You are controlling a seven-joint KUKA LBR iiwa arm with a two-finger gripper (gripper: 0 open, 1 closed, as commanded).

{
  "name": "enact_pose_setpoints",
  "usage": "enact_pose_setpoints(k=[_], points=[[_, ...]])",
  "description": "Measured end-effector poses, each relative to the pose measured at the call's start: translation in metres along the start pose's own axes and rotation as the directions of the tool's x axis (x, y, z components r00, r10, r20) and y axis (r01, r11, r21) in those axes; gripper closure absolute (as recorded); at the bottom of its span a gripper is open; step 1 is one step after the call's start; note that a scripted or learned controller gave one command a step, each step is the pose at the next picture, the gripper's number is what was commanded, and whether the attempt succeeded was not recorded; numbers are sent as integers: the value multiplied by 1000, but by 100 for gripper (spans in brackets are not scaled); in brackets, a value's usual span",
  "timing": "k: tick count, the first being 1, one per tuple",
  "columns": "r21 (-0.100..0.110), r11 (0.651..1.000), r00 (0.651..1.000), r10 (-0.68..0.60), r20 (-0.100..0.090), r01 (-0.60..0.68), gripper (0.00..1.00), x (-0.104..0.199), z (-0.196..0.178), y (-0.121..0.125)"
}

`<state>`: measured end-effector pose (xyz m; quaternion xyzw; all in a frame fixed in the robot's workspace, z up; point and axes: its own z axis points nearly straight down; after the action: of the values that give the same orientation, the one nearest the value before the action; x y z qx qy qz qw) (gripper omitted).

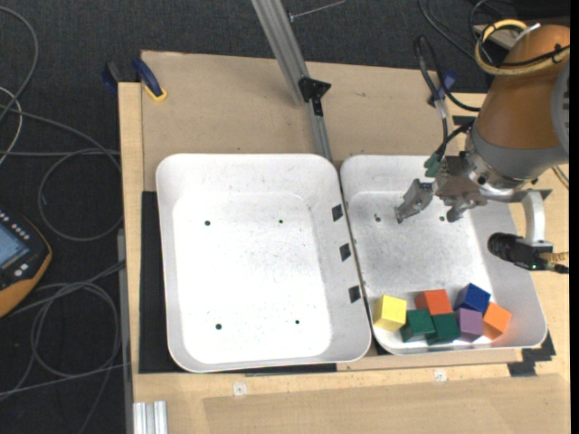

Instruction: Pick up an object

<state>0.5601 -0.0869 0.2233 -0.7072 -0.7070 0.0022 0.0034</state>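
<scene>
Several small blocks lie bunched at the near edge of the right bin (389, 260): a yellow block (392, 311), a red-orange block (435, 300), two green blocks (431, 325), a blue block (474, 296), a purple block (470, 322) and an orange block (497, 317). My gripper (432, 203) hangs over the far half of that bin, well behind the blocks. Its two fingers are spread apart with nothing between them.
The left bin (249, 260) lies beside the right one, with small black clips (344, 250) along the shared wall. A slanted metal pole (288, 48) rises behind the bins. Cables trail over the dark floor at left.
</scene>
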Motion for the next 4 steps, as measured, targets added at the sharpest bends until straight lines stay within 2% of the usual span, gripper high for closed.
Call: enact_pose_setpoints(k=[1, 2, 3, 4], points=[[0, 1000, 1000, 0, 0, 0, 0, 6, 49, 8], [0, 1000, 1000, 1, 0, -1, 0, 5, 99, -3], [-9, 1000, 1000, 0, 0, 0, 100, 5, 84, 0], [-15, 1000, 1000, 0, 3, 0, 100, -1, 33, -7]])
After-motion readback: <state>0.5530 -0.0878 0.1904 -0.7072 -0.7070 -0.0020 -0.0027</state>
